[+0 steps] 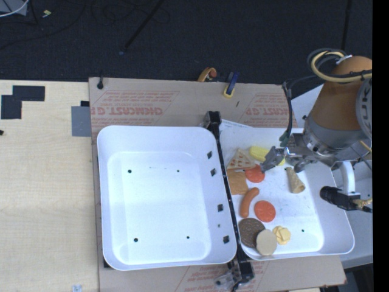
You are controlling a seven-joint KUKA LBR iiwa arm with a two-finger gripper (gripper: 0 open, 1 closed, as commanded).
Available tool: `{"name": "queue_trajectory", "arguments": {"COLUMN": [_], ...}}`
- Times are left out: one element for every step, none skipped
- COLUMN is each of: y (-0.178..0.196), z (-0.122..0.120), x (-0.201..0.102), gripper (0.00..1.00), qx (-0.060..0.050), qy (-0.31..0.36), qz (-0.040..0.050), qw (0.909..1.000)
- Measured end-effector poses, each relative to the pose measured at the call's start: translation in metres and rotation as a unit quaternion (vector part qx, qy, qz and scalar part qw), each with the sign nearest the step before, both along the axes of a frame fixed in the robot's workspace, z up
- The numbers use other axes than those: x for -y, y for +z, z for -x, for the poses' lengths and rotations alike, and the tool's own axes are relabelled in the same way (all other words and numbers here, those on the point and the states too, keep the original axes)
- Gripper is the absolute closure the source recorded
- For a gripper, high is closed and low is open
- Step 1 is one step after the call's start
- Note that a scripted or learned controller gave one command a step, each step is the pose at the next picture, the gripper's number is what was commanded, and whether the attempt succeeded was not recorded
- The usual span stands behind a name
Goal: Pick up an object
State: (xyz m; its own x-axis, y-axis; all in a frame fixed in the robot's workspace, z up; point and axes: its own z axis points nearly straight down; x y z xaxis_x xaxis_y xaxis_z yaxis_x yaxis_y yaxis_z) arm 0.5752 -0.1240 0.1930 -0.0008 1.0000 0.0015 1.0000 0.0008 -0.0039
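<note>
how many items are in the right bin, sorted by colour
Red or orange: 3, a small round piece, a sausage, a disc
Yellow: 2
Tan or cream: 4
Dark brown: 1
Total: 10

A pale wooden bench (42, 181) carries a brown printed cardboard sheet (152, 102), on which two shallow white plastic bins sit side by side, touching, the left bin (109, 193) beside the right bin (331, 239), with black patches (24, 99) on the wood.
</note>
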Motion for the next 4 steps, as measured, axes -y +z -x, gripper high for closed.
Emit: {"name": "queue_trajectory", "arguments": {"y": [-0.109, -0.093, 0.0, -0.006], "z": [-0.011, -0.012, 0.002, 0.003], "x": [-0.041, -0.039, -0.073, -0.072], "gripper": [0.0, 1.0, 1.0, 0.0], "qx": [0.002, 0.002, 0.004, 0.0], "qy": [0.0, -0.003, 0.001, -0.001], "qz": [0.0016, -0.0001, -0.0001, 0.0003], "qw": [1.0, 1.0, 1.0, 1.0]}}
